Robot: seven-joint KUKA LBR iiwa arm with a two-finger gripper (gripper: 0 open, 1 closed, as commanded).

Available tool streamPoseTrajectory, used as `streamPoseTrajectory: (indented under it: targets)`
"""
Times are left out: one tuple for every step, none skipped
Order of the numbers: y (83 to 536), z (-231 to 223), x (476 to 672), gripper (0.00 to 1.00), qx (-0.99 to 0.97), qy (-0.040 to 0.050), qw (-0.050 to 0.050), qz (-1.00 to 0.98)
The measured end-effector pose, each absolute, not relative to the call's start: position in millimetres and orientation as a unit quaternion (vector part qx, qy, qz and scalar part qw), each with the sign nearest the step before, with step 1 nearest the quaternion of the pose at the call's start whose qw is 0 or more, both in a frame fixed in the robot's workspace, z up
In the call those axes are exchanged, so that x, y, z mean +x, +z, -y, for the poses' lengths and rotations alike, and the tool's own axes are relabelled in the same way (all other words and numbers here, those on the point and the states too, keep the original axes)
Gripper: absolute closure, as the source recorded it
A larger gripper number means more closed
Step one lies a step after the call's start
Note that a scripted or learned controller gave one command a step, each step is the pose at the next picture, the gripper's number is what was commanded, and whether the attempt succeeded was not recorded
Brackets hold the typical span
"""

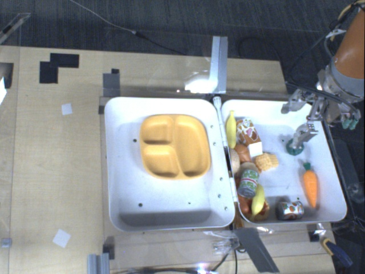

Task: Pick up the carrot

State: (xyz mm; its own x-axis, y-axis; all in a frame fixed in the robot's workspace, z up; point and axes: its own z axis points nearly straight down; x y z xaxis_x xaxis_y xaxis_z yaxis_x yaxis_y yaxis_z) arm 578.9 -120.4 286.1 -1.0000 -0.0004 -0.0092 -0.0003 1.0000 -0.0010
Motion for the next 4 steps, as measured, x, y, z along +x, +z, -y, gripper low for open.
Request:
streamPoseTrajectory:
  targets:
    - [190, 168, 553.7, 0.0, 0.032, -0.0002, 0.001, -0.999]
    - [90, 204, 531.6, 0.0, 0.02, -0.0021, 0.009, -1.0]
    - [103, 203, 535.0, 1.0, 0.017, -0.0032, 0.013, -1.0]
    - [108, 206, 489.0, 1.0, -0.149, -0.0011, 0.003, -0.989]
